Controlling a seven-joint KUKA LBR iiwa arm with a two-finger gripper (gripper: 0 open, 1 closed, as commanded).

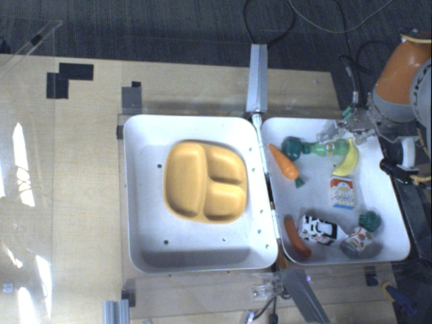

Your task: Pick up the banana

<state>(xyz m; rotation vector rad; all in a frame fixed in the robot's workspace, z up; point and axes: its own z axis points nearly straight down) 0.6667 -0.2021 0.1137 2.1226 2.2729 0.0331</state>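
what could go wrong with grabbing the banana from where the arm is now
1. The curved yellow banana lies against a pale green bottle near the right bin's far wall; the two-finger gripper could catch the bottle instead, or both.
2. The banana sits close to the bin's corner, so the fingers may hit the wall.
3. A small white carton lies just below the banana, and a push could shove the fruit into it.

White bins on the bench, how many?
2. The left bin holds a yellow divided tray. The right bin holds the banana, a carrot and other small items.
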